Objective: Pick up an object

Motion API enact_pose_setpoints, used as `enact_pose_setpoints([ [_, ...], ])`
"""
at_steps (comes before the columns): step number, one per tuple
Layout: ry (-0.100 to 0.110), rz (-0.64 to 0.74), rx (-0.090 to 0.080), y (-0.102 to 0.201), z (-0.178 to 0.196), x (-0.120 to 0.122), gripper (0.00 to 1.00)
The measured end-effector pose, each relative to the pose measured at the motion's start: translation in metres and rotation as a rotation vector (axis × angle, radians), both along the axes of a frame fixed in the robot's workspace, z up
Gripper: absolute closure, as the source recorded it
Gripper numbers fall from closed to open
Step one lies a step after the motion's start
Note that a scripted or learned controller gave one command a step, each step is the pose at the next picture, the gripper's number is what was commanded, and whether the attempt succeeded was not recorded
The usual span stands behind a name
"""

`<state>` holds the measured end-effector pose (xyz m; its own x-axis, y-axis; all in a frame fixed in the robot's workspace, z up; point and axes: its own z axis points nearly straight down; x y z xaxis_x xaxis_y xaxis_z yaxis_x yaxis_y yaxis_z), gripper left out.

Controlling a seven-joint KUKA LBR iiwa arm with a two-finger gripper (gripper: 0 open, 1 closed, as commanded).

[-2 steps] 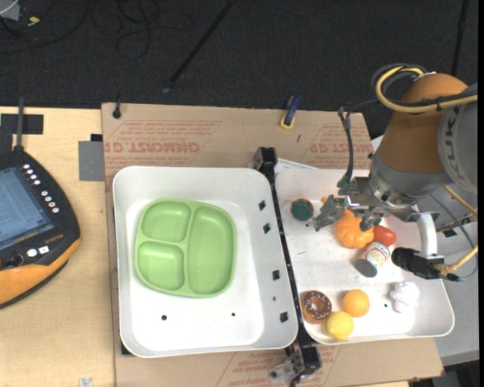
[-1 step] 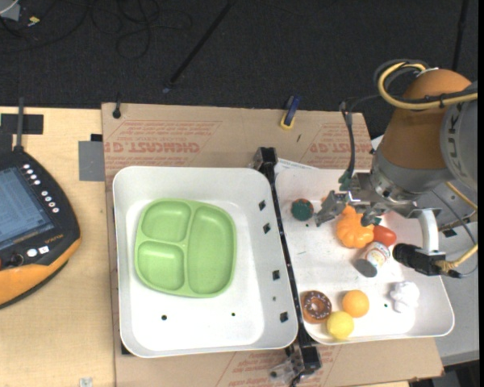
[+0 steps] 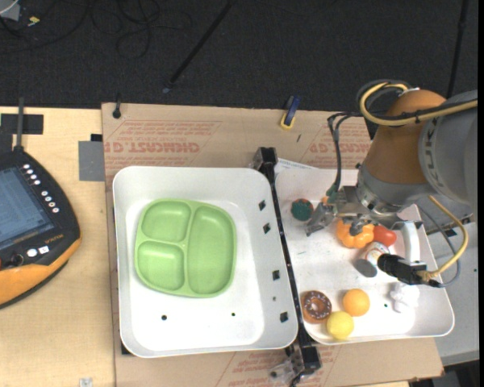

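The orange toy lies in the right bin, above the doughnut and right of the small green ball. The gripper hangs directly over it, apparently in the descent-to-grasp step. Whether its jaws stand apart or together, I cannot tell. Next it likely needs to close squarely and lift.

You have two bins side by side. In the left bin lies a divided plate. In the right bin, a doughnut sits left of a round fruit, with a lemon just in front of both. A teach pendant rests far left on the bench.
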<state>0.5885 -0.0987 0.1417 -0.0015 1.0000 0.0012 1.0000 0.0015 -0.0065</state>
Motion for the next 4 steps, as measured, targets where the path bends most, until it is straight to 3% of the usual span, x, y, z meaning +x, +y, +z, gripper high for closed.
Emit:
enact_pose_setpoints([
  [1, 0.001, 0.001, 0.001, 0.003, -0.054, -0.001, 0.00],
  [2, 0.000, -0.005, 0.001, 0.001, -0.041, -0.001, 1.00],
  [4, -0.008, -0.001, -0.001, 0.009, 0.052, -0.005, 1.00],
])
